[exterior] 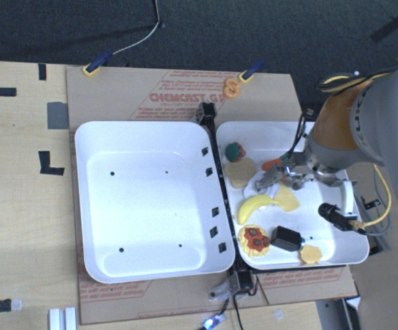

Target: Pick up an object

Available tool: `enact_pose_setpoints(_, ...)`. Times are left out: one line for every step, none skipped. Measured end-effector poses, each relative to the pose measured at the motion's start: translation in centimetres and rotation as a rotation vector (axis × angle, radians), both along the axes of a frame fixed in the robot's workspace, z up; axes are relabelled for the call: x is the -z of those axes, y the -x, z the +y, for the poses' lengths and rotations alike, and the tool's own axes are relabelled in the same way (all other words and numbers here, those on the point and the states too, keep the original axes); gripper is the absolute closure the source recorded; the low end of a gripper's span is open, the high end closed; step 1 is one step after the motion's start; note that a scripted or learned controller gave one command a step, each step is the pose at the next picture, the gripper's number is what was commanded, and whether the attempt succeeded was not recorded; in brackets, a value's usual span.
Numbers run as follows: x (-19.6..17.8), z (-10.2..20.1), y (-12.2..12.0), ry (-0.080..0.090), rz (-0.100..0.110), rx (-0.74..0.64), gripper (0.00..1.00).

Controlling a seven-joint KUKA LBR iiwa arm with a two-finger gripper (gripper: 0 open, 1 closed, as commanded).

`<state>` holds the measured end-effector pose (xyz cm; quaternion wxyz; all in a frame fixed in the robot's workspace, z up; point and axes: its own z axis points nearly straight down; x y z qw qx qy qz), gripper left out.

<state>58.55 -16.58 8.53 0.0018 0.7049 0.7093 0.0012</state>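
Observation:
The right bin holds several small toys. A yellow banana lies near its middle, with a pale yellow piece beside it. A beige round piece and a green and red toy sit at the bin's left wall. A pizza slice, a black block and a tan piece lie along the front. My gripper is down inside this bin, just above the banana and right of the beige piece. A small red-orange item peeks out beside it.
The left bin stands next to the right one, with a black divider between them. An orange ring lies on the cardboard behind the bins. The arm's cables hang over the right bin's right side.

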Motion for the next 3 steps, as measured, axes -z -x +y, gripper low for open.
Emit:
enact_pose_setpoints(0.1,2.7,-5.1,-0.001,0.002,0.001,0.00)
enact_pose_setpoints(-1.2,2.5,-5.1,0.000,0.001,0.003,1.00)
enact_pose_setpoints(-3.1,6.8,-8.3,0.001,0.012,0.002,1.00)
